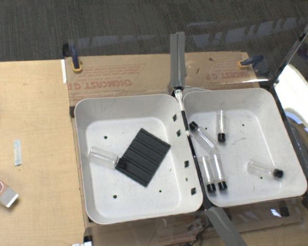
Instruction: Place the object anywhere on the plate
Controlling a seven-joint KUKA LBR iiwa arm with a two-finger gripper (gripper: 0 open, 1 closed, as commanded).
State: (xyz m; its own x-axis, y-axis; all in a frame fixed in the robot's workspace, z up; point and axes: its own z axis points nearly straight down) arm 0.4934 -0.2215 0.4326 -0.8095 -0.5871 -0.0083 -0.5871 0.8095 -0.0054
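You could not tell the end effector's state here, whether spread or pressed together, so plan from the layout alone. The arm came in from the right, which put the right bin (279, 111) on its near side and the left bin (83, 125) beyond the divider.

The plate (143, 157), black and ribbed, lay flat in the left bin, turned like a diamond with its long axis running from lower left to upper right. A clear tube (103, 157) lay just beside its left corner, its long axis nearly crosswise to the plate's.

The likelier object, in my judgement, was one of the capped tubes in the right bin. The slanted tube (200, 135) hugged the divider with its black cap pointing up and left. The paired tubes (213, 172) lay side by side, caps toward the front rim. Another tube (220, 127) ran near-parallel to them, and the far-right tube (264, 169) pointed its cap right. You would have carried any of them leftward over the divider.
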